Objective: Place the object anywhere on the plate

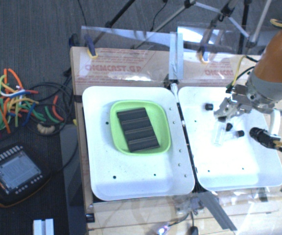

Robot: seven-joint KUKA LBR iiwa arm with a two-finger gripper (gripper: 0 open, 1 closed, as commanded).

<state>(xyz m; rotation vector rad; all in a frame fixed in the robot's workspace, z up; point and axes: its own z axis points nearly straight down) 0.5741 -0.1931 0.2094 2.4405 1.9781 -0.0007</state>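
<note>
Bins sit side by side on the counter point(131, 65) at the centre of the frame. In the left bin point(97, 175) we see a green plate point(115, 112), and a dark ridged block point(138, 129) lies flat on it, tilted a little from the plate's edges and inside its rim. The right bin point(239, 173) holds a few small dark bits near its upper middle. The arm point(270, 67) comes in from the upper right, and its tool point(227, 119) hangs over the upper part of the right bin, well apart from the plate. We see nothing between its fingers, but we cannot tell whether they are parted or closed. At far left, off the counter, lie a bundle of coloured cables point(9, 102) and, below it, a pendant point(13, 173) with a screen.
</note>
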